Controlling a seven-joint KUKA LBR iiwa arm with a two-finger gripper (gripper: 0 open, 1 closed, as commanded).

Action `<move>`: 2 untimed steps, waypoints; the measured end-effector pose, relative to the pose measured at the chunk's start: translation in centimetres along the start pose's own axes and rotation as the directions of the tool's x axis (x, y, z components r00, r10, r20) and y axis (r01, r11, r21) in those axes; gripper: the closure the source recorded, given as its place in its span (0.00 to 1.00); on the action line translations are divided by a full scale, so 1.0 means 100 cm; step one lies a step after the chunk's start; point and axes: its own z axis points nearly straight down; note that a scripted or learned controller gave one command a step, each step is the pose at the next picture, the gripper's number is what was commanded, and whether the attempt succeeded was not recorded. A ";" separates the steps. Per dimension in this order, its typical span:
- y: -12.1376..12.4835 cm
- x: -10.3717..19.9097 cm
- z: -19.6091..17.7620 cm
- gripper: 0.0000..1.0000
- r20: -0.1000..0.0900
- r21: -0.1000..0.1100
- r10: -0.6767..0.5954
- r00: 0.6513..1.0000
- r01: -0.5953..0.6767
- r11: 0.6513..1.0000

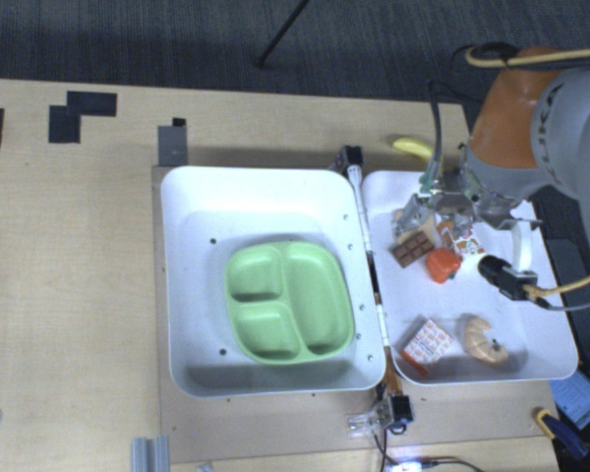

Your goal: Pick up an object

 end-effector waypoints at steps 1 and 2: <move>0.037 -0.026 0.086 0.00 0.000 -0.001 0.000 1.000 0.000 1.000; 0.038 -0.026 0.076 1.00 0.001 -0.003 -0.006 1.000 0.006 1.000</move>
